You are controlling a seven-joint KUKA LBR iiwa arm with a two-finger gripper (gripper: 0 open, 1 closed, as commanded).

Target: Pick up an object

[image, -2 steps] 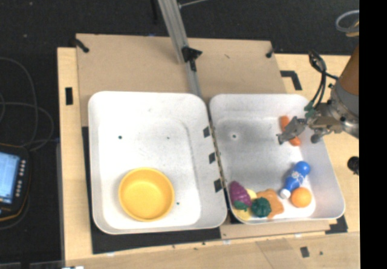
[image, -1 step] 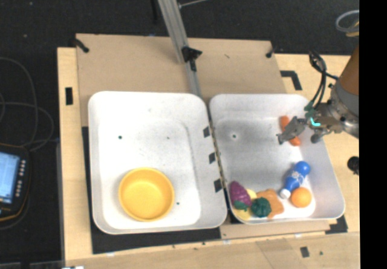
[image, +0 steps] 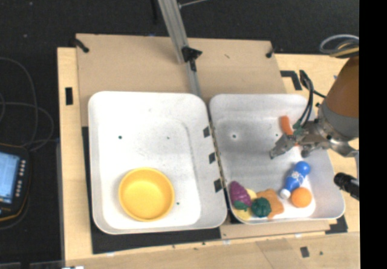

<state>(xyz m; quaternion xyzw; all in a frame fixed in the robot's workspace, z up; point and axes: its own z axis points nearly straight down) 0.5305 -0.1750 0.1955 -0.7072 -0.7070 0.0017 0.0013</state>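
**Risk: closing on nothing, or disturbing the near-edge cluster**

The gripper (image: 289,144) hangs spread and holding nothing over the right bin (image: 254,110). The candidate objects lie nearer: blue bottle (image: 295,177), orange ball (image: 301,197), purple and green toys (image: 249,200). Tight packing may cause a glancing grasp.

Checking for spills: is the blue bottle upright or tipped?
Tipped: the blue bottle lies on its side in the right bin, white cap toward the bin's front.

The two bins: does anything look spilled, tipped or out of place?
Nothing is spilled. The blue bottle lies on its side in the right bin, crowded with toys along the near wall. The yellow bowl sits upright in the left bin.
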